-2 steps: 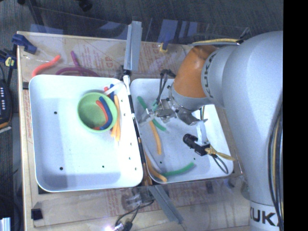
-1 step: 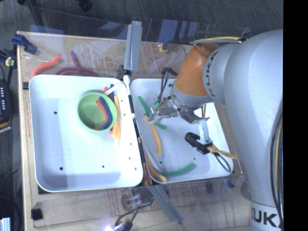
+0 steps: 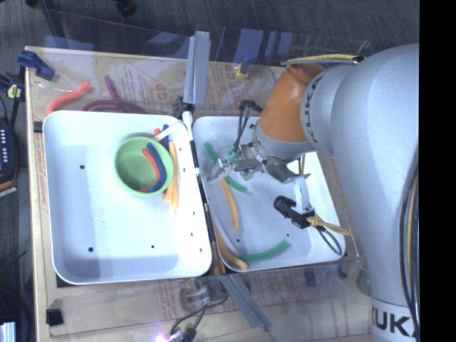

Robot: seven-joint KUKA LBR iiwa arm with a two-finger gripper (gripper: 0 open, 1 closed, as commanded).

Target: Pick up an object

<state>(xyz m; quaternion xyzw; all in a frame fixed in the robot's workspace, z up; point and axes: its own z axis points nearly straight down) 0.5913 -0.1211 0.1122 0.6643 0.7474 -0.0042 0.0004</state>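
My gripper [image 3: 226, 167] hangs low over the right bin [image 3: 324, 251], above a green stick [image 3: 211, 152] and an orange stick [image 3: 231, 204]; whether it is gripping anything, I cannot tell. In the left bin [image 3: 85, 219], a green bowl [image 3: 135, 166] holds more coloured sticks.

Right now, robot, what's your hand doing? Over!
Hand low in right bin, among green and orange sticks. Orange stick lies just below it, not grabbed. Green bowl sits in left bin. Nothing blocking.
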